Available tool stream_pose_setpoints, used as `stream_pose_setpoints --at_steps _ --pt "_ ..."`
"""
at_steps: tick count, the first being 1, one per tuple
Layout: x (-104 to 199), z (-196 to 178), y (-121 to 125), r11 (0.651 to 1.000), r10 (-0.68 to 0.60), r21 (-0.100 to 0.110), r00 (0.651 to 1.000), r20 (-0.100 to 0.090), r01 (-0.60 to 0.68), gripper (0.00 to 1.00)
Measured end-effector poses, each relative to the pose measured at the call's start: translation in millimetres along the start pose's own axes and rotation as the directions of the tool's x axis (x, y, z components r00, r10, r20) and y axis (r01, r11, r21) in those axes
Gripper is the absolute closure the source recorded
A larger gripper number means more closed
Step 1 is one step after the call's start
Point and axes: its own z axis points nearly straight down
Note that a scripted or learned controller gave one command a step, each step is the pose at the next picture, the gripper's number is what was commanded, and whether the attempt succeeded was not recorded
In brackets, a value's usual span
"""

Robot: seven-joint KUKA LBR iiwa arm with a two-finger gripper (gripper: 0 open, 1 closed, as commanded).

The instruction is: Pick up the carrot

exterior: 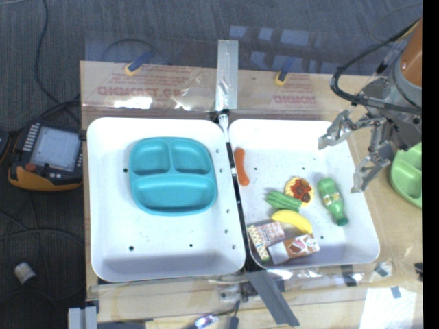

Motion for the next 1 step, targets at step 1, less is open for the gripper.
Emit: stream_pose_setpoints --at_steps 1 --pt "-18.8 10.3 18.0 0.806 -0.591 -0.004 0.806 0.0 0.591 0.0"
